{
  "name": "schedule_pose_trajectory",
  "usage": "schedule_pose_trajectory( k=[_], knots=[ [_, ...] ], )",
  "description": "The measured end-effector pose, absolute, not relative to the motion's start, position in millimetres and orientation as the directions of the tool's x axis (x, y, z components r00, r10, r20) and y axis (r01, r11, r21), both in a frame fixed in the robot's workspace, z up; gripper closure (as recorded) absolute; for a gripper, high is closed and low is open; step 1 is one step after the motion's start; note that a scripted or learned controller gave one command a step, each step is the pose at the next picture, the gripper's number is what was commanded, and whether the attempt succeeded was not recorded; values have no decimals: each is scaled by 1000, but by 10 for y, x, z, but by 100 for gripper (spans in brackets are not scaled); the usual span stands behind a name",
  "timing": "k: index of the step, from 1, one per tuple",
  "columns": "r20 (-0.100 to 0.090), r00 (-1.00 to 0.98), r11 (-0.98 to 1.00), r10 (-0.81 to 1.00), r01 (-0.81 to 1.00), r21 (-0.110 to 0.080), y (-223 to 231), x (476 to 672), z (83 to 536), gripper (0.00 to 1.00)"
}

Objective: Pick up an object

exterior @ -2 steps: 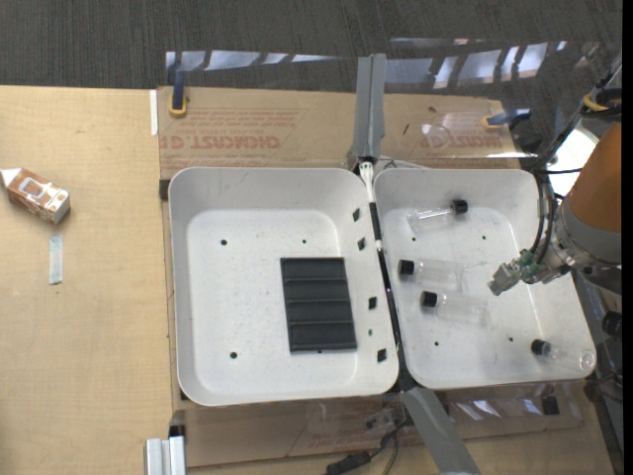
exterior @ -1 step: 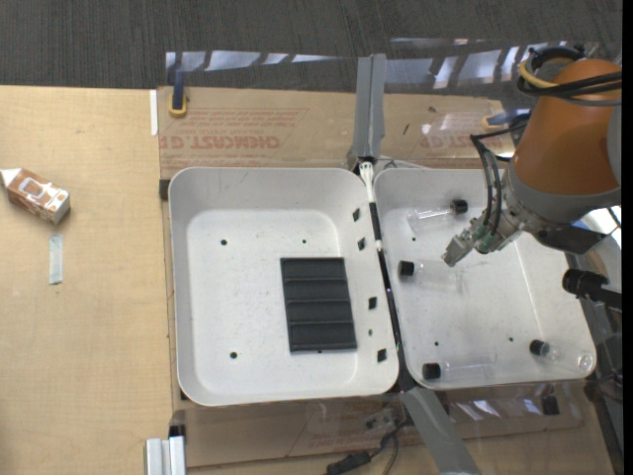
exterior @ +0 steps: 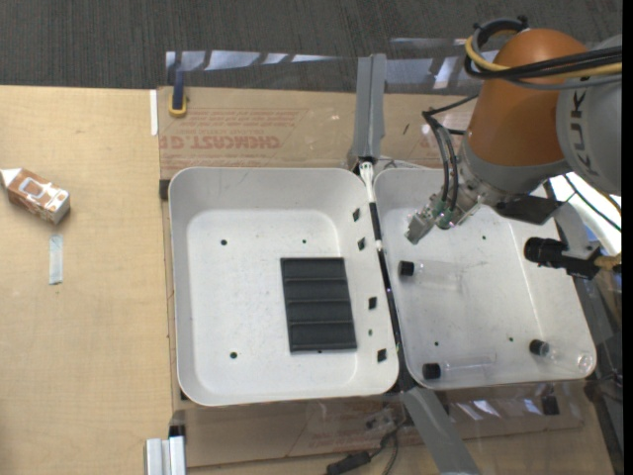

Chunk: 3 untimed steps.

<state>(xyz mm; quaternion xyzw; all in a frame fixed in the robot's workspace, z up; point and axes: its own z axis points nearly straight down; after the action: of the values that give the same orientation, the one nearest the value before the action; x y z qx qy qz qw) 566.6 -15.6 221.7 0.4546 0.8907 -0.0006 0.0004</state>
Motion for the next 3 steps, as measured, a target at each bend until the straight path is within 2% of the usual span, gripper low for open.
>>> schedule_pose_trajectory(
  k=[1, 2, 3],
  knots=[
    [0, -525, 525, 851, 851, -2, -848, 5095, 1906, 100],
    [-2, -719, 719, 695, 695, 1, -133, 6095, 2116, 100],
    [0, -879, 879, 477, 477, 0, -758, 5865, 1913, 100]
  ],
)
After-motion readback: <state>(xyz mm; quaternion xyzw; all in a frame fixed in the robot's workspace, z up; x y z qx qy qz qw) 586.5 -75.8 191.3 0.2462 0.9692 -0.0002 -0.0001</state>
